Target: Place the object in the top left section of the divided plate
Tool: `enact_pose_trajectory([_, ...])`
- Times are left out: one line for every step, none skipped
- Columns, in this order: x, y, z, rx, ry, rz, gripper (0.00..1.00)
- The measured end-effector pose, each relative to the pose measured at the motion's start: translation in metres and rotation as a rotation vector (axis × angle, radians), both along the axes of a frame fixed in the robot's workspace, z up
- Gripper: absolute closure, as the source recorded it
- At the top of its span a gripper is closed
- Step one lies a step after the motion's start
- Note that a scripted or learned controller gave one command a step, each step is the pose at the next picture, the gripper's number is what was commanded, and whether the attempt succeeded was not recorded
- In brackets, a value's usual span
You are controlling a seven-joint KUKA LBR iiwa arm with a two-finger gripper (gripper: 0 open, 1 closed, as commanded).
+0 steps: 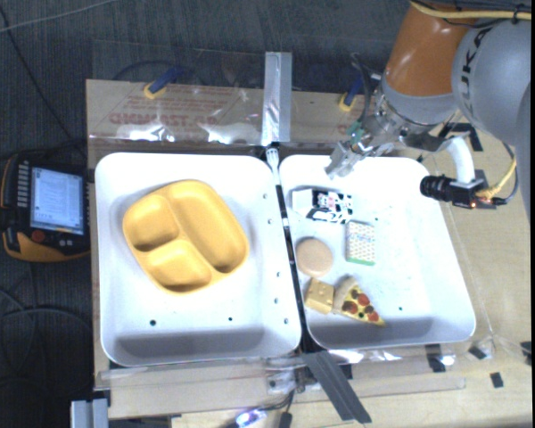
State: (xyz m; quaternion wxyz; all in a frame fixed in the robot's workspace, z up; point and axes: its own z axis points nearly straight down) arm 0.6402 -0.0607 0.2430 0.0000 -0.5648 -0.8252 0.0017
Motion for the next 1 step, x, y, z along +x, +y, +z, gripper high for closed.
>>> enact_pose_trajectory([0.0000, 0.0002, 0.0000, 0.001, 0.000, 0.001, 0.00])
